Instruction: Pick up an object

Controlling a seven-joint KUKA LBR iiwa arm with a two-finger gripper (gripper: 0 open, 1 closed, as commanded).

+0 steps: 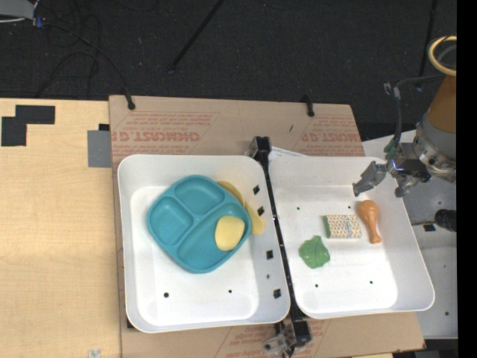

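Note:
In the right bin (395, 297) lie three things: an orange drumstick-shaped toy (370, 219), a small patterned block (343, 227) touching its left side, and a green lumpy toy (315, 253) further front-left. My gripper (386, 183) hangs over the bin's upper right part, just above the orange toy's top end. It is open, its two grey fingers (367, 179) spread wide with nothing between them.
The left bin (141, 282) holds a teal divided plate (190, 226) with a yellow rounded object (230, 232) on its right section and a yellow piece (256, 216) poking out behind it. A black divider (273, 230) runs between the bins. The arm's orange band (446, 103) rises at the right.

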